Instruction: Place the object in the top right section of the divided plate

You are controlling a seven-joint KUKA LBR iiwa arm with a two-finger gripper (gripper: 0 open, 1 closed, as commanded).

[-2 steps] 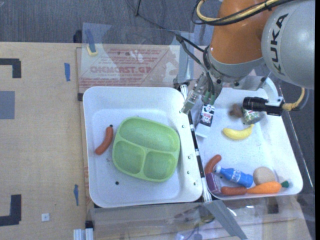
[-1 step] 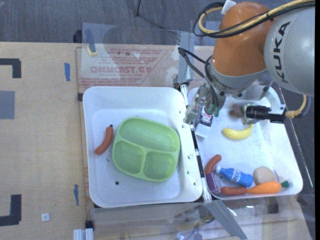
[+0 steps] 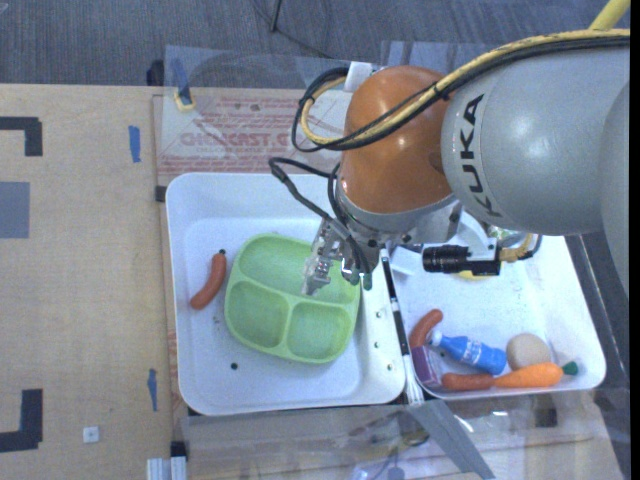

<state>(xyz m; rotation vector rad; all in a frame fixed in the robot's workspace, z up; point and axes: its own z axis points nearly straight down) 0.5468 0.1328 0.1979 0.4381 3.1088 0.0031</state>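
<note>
tool point(image 3: 322, 271) hovers over green divided plate point(image 3: 290, 313), top right section; can't tell its state or any object. placement looks undone.

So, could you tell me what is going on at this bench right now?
The arm's gripper hovers over the green divided plate in the left bin, above its upper right section. A sausage lies left of the plate. The right bin holds another sausage, a carrot, a tube and an egg.
</note>
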